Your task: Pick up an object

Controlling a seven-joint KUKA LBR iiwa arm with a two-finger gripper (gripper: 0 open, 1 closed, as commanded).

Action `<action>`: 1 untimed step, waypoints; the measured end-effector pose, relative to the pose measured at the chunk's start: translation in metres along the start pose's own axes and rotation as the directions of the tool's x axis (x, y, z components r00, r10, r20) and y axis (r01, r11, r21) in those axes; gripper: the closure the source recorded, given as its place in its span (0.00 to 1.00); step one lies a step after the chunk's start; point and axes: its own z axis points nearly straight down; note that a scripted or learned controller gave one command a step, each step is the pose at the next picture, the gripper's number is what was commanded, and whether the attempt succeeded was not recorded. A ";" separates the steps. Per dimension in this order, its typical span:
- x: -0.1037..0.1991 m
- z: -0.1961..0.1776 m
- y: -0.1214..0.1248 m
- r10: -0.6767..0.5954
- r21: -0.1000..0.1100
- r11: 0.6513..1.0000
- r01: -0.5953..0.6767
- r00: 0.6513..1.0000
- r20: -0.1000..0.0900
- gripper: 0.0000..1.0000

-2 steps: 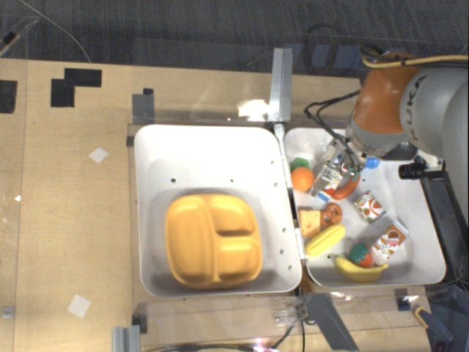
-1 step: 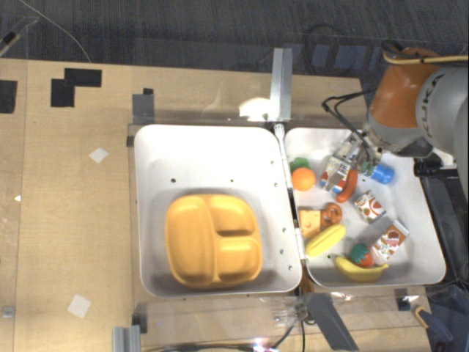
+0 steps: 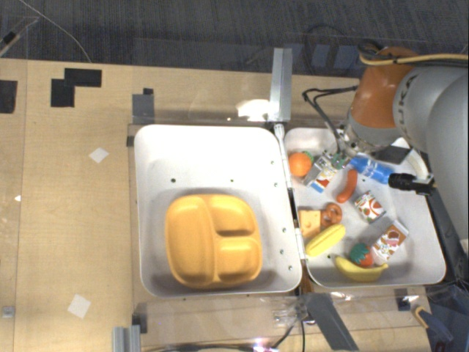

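Note:
My gripper [image 3: 338, 157] hangs low over the far left part of the right bin [image 3: 437, 259], under the grey arm with its orange band. It sits just above a small white and blue carton [image 3: 319, 177], between an orange [image 3: 297, 164] and a blue bottle [image 3: 370, 171]. A red sausage [image 3: 346, 186] lies just in front of it. Nothing shows as held.
The right bin also holds a cheese wedge [image 3: 309, 220], a pretzel [image 3: 332, 213], a yellow corn cob [image 3: 325, 240], a banana [image 3: 359, 270], a strawberry [image 3: 359, 254] and two more cartons [image 3: 369, 207] [image 3: 390, 243]. A yellow divided plate [image 3: 213, 237] lies in the left bin [image 3: 205, 135].

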 end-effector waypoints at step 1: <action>-0.001 -0.013 0.002 -0.007 -0.004 1.000 0.007 1.000 0.007 1.00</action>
